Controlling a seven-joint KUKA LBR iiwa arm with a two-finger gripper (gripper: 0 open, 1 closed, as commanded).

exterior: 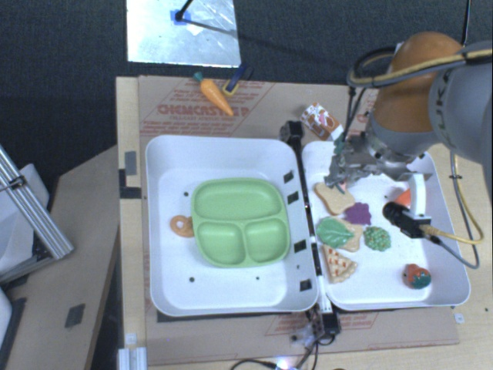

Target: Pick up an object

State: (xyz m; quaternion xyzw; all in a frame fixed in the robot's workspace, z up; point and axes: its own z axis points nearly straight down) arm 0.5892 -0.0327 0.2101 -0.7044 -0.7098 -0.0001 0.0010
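My gripper [337, 182] hangs low over the upper left part of the right bin [447, 284], just above a tan toast-shaped piece [333, 199]. Around that piece lie a purple piece [357, 213], a green leaf [333, 230] on a cookie, a green broccoli-like piece [377, 239], a pizza slice [338, 265] and a small red and teal toy [417, 276]. Part of an orange piece [404, 199] shows behind a black attachment on the arm.
The left bin [166, 284] holds a green divided plate [239, 221] and a small orange pretzel [182, 226]. Behind the bins lie a toy carrot [215, 95] and a wrapped snack [319, 120]. The arm's cables loop over the right bin's far side.
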